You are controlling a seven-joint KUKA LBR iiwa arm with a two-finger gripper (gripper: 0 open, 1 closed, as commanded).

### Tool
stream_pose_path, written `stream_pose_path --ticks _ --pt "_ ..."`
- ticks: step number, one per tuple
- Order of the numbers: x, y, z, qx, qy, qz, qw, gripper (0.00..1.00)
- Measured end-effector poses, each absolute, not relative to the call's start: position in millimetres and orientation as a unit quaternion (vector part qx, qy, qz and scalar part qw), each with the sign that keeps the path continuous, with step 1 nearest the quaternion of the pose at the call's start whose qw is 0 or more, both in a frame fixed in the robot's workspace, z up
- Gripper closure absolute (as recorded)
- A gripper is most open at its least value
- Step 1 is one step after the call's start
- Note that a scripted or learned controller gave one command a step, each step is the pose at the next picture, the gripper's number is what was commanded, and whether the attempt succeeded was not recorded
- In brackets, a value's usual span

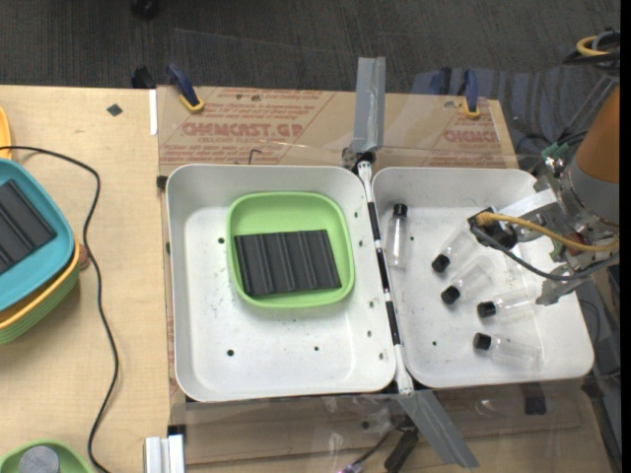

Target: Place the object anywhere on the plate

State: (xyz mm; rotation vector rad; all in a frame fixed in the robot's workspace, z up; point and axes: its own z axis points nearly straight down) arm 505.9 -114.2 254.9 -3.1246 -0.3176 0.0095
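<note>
Gripper hovers over the clear vials in the right bin — its state I cannot tell — so grasping one precedes reaching the green plate.

Clear vials crowd my right bin, perhaps five; the green plate leaves open floor near and left; bin walls stand between.

A dark grey carpeted floor runs across the top of the view, behind a light wooden bench. A black cable snakes down the bench's left part, beside stacked teal and yellow trays at the left edge. Brown printed cardboard lies at the back, pinned by blue and orange clamps. Light is even and soft.
</note>
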Motion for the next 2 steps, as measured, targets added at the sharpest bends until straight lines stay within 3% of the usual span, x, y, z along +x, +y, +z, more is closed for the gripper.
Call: stream_pose_path --ticks 1,2 --pt "477.4 -56 279 -0.995 -0.101 0.003 0.0 0.0" --pt "477.6 -27 254 -0.995 -0.103 0.0026 0.0 0.0"
